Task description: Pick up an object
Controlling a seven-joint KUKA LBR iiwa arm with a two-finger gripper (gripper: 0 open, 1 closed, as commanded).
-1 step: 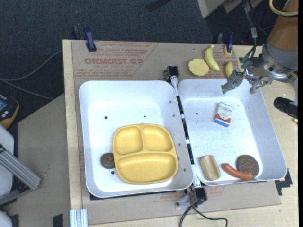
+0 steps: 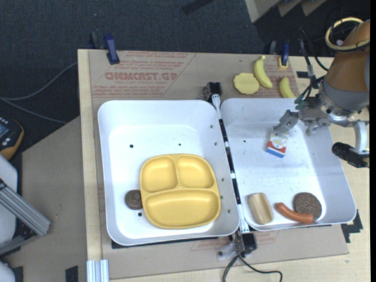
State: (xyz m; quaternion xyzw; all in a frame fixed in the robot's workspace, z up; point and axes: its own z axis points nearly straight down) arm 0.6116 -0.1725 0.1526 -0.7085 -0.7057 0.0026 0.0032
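A small white carton with blue and red print (image 2: 276, 148) lies in the upper middle of the right bin (image 2: 247, 122). My gripper (image 2: 298, 128) hovers at the bin's upper right, open, with its fingers (image 2: 286, 123) spread apart and nothing between them. The left finger's tip ends just above the carton. Along the right bin's front edge lie a tan bread roll (image 2: 260, 208), a red sausage (image 2: 294, 214) and a round brown patty (image 2: 308, 204). The left bin (image 2: 117, 128) holds a yellow divided plate (image 2: 178, 190) and a small brown cookie (image 2: 134, 200) beside it.
Outside the bins, on the bench behind the right bin, lie two yellow bananas (image 2: 263, 72) (image 2: 286, 87) and a yellow round piece (image 2: 247, 83). The arm's orange band (image 2: 349, 72) rises at the right edge. A black divider clip (image 2: 212, 91) sits between the bins.
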